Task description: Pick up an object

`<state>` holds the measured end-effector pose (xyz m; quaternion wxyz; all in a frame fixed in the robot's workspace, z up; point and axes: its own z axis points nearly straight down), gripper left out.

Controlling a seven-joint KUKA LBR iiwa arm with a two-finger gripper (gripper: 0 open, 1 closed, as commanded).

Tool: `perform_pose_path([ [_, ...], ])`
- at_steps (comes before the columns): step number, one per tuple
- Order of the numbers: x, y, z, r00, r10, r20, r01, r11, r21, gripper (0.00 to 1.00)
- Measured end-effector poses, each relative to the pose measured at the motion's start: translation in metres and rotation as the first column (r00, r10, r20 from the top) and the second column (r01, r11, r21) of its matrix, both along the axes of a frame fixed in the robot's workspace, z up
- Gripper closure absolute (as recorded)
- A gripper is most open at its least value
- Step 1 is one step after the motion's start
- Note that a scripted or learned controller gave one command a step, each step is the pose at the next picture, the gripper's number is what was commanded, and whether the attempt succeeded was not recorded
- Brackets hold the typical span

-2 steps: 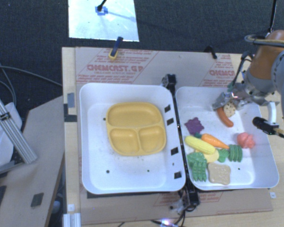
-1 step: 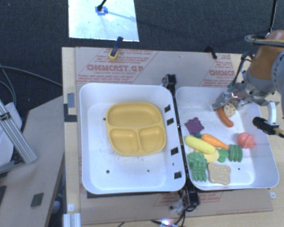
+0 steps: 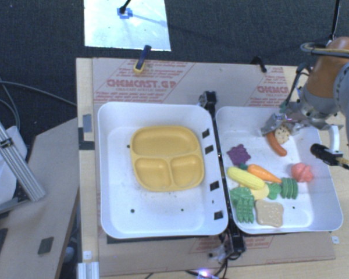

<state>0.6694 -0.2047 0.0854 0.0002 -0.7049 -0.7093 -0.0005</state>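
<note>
Now reaching: gripper (image 3: pixel 281 127) low in right bin (image 3: pixel 320 217), upper right of frame, at the toy sausage (image 3: pixel 276 145); grip state unclear, cannot tell. Next: confirm hold, lift straight.

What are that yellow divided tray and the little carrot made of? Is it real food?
The yellow tray looks like matte moulded plastic: one even colour, rounded compartment walls. The carrot seems to be toy plastic too, smooth and uniformly orange with a faint sheen, so probably not real food.

Orange toy sausage (image 3: pixel 277 144) lies tilted (near the back wall) in the right bin (image 3: pixel 328 214).
</note>
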Motion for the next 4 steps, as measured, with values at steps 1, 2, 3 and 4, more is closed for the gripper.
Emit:
perform_pose_path([
  [1, 0.004, -0.001, 0.016, 1.000, 0.003, 0.016, -0.003, 1.000, -0.007, 1.00],
  [2, 0.003, -0.001, 0.014, 1.000, 0.003, 0.012, -0.003, 1.000, -0.006, 0.00],
  [3, -0.056, -0.002, 0.024, 1.000, -0.007, -0.001, 0.007, 1.000, -0.002, 0.00],
  [4, -0.058, -0.001, -0.002, 1.000, -0.005, 0.000, 0.005, 1.000, -0.002, 0.00],
])
